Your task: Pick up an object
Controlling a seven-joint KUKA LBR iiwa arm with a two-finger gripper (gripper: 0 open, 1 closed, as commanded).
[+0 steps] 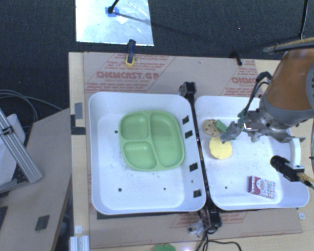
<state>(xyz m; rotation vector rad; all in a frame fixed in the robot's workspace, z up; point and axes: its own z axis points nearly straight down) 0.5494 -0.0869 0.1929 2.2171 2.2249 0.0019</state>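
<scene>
In the right bin (282, 197) lie a yellow round object (220, 149), a tan speckled cookie-like disc (211, 127) with a small green piece (222, 126) beside it, and a red-and-white packet (261, 186) near the front. My gripper (230, 134) hangs low over the bin's left part, its tip just above and to the right of the yellow object, close to the green piece. The grey arm with its orange band (295, 82) reaches in from the right and hides the bin's back right part.
The left bin (104, 192) holds a green three-compartment plate (149, 140). A black divider with clips (194, 145) runs between the bins. A black part of the arm (286, 168) juts over the right bin near the packet. Cardboard lies under both bins.
</scene>
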